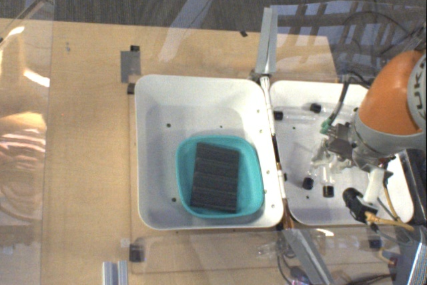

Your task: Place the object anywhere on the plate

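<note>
Resting on the teal plate (250,163) in the left bin (155,143), the dark ribbed block (215,177) lies flat, tilted slightly

Camera view: the plate sits toward 5 o'clock in the left bin, and the block covers most of its middle, long axis running roughly 12 to 6. The arm (393,103) hangs over the right bin (293,207), its orange band at that bin's 3 o'clock side. The gripper (331,158) is near the middle of the right bin, well apart from the plate; whether it is apart or together I cannot tell
</note>
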Tool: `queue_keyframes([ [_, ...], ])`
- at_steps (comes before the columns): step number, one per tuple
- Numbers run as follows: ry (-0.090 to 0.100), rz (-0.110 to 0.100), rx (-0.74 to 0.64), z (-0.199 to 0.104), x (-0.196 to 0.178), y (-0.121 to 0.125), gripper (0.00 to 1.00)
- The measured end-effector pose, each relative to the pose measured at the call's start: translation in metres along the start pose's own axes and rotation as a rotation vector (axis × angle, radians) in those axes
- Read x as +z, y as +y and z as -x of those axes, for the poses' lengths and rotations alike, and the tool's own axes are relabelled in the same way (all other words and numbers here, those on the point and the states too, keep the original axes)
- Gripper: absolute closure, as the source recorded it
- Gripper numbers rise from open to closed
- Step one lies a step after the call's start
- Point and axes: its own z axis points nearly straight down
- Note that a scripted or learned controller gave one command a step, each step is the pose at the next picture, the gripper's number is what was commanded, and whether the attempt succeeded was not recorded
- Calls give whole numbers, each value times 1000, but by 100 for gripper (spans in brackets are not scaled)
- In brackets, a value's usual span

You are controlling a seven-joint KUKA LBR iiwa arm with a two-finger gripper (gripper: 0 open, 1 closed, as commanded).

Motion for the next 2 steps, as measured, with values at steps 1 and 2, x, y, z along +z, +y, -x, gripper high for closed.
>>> queue_keyframes([
  [1,0,1,-224,-67,-9,-3,100],
  [2,1,4,-257,-134,-43,29,100],
])
